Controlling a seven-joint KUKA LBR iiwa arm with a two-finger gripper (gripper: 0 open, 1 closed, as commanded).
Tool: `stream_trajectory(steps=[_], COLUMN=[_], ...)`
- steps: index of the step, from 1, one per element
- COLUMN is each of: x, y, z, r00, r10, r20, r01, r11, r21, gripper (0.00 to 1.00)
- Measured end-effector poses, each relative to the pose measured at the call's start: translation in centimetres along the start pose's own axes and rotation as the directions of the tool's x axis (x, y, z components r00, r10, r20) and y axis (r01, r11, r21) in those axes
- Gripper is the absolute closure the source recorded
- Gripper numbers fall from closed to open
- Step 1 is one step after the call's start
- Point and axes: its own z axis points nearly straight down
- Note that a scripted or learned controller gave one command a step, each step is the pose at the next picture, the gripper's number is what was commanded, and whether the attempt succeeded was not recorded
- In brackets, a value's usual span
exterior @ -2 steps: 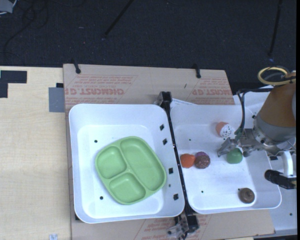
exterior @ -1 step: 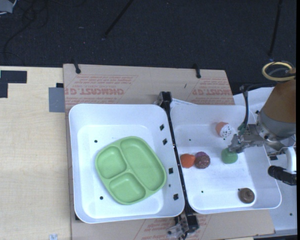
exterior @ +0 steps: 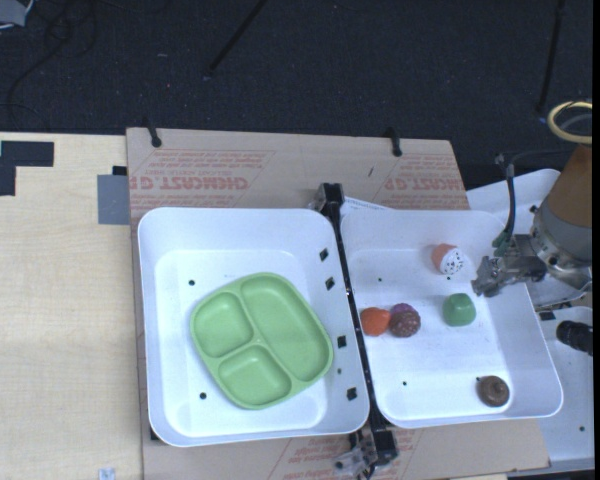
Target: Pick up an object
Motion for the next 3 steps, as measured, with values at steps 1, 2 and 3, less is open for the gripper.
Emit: stream_trajectory(steps=[1, 2, 3], x=[0.1, 0.0, 5.5], y=[-0.2, -0.1, -1.3], z=[-4.3, -6.4, -6.9], r00=[1.0, 1.0, 1.0], r10=[0.0, 0.0, -0.003], r20=[0.001, 0.0, -0.003], r01=[0.0, 0.0, 0.003], r11=[1.0, 1.0, 1.0], r21=[-0.002, 0.0, 0.003], gripper=[1.0, 1.0, 1.0])
